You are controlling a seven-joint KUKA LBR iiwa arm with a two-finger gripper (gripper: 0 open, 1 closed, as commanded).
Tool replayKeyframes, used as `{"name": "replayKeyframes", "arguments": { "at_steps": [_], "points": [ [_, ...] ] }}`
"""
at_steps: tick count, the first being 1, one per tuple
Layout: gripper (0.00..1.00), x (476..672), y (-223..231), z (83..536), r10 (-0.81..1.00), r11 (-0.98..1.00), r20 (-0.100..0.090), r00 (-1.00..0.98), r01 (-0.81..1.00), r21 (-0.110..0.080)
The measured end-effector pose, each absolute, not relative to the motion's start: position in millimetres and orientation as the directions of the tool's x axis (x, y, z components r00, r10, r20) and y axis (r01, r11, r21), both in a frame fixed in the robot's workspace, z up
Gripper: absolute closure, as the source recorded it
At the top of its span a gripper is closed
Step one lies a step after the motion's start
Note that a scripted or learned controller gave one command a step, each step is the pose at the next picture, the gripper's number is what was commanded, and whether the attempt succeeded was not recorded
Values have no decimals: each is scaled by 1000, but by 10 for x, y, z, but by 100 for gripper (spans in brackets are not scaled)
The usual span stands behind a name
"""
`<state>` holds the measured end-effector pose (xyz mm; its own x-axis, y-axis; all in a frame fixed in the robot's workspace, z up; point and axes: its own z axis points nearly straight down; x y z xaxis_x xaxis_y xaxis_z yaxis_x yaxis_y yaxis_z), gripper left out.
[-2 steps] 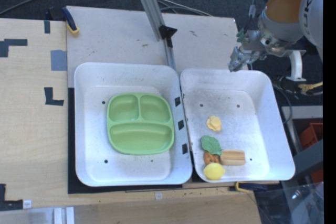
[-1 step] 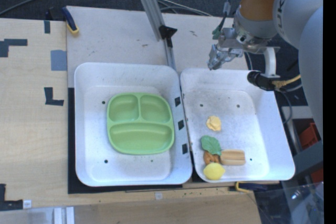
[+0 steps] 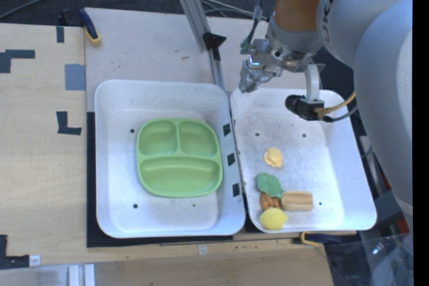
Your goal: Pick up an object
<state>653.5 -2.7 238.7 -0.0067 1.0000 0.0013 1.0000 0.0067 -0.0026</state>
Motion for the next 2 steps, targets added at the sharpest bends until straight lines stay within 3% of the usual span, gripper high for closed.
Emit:
{"name": "replayKeyframes", "arguments": {
  "at_steps": [1, 2],
  "points": [
    [100, 6683, 477, 2390, 1000, 7, 1, -7, 1000, -1],
    [100, 6639, 943, 2326, 1000, 6, 0, -6, 1000, -2]
  ]
}}
